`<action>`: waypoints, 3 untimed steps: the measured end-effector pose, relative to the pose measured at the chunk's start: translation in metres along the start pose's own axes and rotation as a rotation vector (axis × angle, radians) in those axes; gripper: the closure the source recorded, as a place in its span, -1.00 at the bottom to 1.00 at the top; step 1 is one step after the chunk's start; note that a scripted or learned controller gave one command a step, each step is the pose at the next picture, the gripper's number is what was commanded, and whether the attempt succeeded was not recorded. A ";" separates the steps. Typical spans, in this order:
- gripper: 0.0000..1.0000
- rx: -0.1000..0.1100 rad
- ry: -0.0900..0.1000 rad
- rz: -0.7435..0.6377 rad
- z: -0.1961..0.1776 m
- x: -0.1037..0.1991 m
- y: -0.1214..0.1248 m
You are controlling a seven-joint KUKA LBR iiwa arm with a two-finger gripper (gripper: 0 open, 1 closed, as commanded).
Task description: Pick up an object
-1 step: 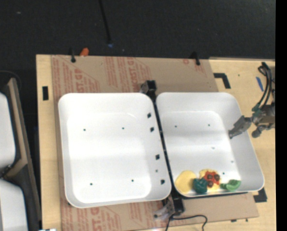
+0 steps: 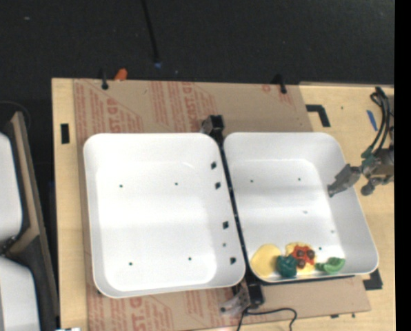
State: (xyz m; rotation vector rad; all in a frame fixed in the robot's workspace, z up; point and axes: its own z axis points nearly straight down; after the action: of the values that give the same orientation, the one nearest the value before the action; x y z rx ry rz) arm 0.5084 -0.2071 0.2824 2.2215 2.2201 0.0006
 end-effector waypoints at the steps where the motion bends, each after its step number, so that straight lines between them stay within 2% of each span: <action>1: -1.00 0.005 0.001 0.000 0.057 -0.004 0.007; 2: -1.00 0.004 0.001 0.000 0.100 -0.004 0.001; 3: -1.00 0.005 0.002 0.000 0.161 0.001 -0.003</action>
State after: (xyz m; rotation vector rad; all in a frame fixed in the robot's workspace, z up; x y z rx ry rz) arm 0.5053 -0.2059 0.1213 2.2247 2.2238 -0.0033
